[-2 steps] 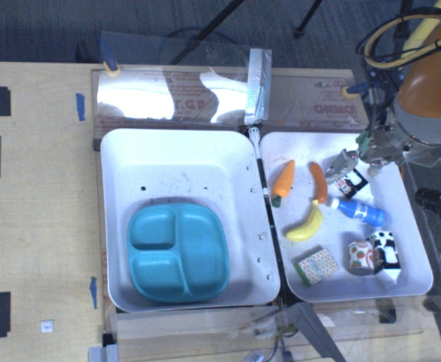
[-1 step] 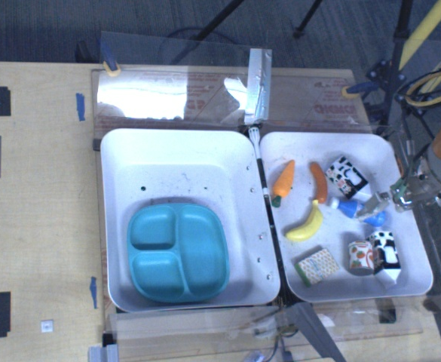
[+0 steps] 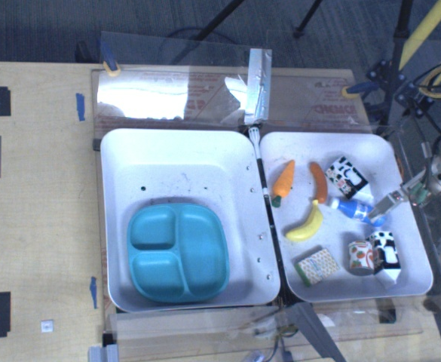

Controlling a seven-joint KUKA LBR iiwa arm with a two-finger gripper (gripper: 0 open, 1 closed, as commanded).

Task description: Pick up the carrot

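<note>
The carrot [image 3: 283, 179] is a small orange toy with a green tip at its lower end, lying tilted on the floor of the right bin [image 3: 412, 274], close to the wall that divides the two bins. It sits well to the left of the gripper [image 3: 392, 200] and a little higher in the view, untouched.

Between the carrot and the gripper lie an orange sausage-shaped toy [image 3: 319, 182], a yellow banana [image 3: 306, 225] lower down, and a blue bottle [image 3: 351, 209] whose end is just beside the gripper's tip. Up and left of the gripper is a black-and-white carton [image 3: 346, 176]; below it stand a second black-and-white carton [image 3: 386, 252] and a small cup with red print [image 3: 361, 256]. Farther down and left is a patterned flat packet [image 3: 318, 265].

The left bin [image 3: 122, 157] holds a teal divided plate [image 3: 179, 252]. Both bins rest on a pale wooden bench [image 3: 32, 202], with a clear plastic sheet [image 3: 175, 89] behind them and dark carpet [image 3: 130, 6] with tripod legs beyond.

The arm comes in low from the right edge, over the right bin's rim, its slim grey end slanting down and left. Whether the gripper is parted or closed cannot be told; nothing is seen held in it.
</note>
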